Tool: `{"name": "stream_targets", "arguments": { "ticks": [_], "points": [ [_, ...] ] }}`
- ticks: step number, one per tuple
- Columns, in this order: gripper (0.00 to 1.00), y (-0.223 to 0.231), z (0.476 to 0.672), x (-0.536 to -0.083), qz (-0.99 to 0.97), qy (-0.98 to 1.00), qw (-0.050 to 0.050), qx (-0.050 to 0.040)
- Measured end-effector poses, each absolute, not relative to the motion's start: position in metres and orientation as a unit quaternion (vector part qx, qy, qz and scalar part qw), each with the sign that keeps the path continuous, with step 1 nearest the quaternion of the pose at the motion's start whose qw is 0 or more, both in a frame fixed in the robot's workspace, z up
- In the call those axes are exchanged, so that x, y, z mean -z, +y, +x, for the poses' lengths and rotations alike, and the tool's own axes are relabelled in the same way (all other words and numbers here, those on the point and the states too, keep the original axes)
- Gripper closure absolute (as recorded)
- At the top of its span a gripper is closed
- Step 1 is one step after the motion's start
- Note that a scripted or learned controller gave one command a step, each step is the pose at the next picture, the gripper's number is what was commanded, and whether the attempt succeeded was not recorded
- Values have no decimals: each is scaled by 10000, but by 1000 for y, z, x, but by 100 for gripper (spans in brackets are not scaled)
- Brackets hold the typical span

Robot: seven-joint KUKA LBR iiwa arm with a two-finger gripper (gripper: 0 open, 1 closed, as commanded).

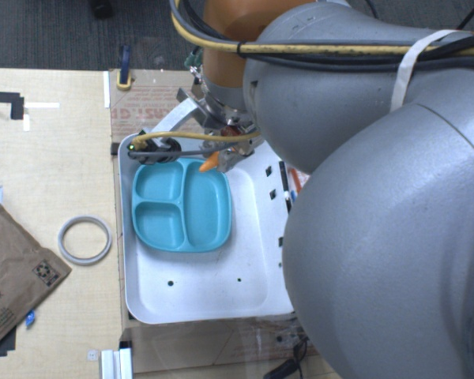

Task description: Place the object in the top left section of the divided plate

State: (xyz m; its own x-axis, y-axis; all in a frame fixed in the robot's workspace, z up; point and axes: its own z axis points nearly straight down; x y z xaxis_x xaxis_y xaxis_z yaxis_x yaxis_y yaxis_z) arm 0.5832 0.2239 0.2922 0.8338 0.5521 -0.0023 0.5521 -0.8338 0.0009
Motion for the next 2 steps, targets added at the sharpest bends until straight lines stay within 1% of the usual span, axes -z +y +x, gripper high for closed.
{"name": "stream_targets", "arguments": {
  "ticks": [1,2],
  "points": [
    [100,229,551,-379,9173,3982,12,25],
    [100,226,525,-391,8619,5070,8,35]
  ]
}}
